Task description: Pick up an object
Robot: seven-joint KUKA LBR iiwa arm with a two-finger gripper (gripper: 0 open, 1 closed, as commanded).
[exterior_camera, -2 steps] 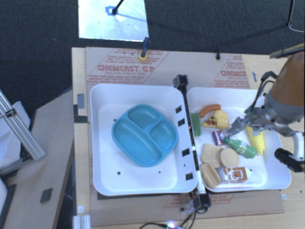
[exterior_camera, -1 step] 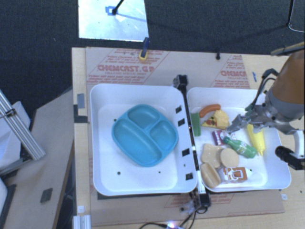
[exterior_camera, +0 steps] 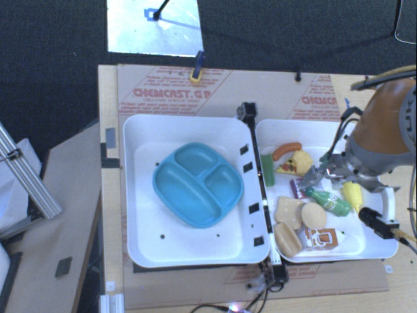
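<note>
We see the green bottle (exterior_camera: 330, 202) lying tilted in the right bin (exterior_camera: 280, 132) at the frame's right, among a yellow piece (exterior_camera: 352, 195), buns (exterior_camera: 313, 215) and a sausage (exterior_camera: 287, 151). The gripper (exterior_camera: 324, 177) hangs just above-left of it; its state we cannot tell. The blue tray (exterior_camera: 197, 184) fills the left bin (exterior_camera: 140, 240).

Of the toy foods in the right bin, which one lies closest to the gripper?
The green bottle, lying just below the gripper; the sausage and bread pieces sit farther off.

Single fixed camera, above the bench (exterior_camera: 195, 90), slanted downward, both bins (exterior_camera: 140, 194) framed
</note>
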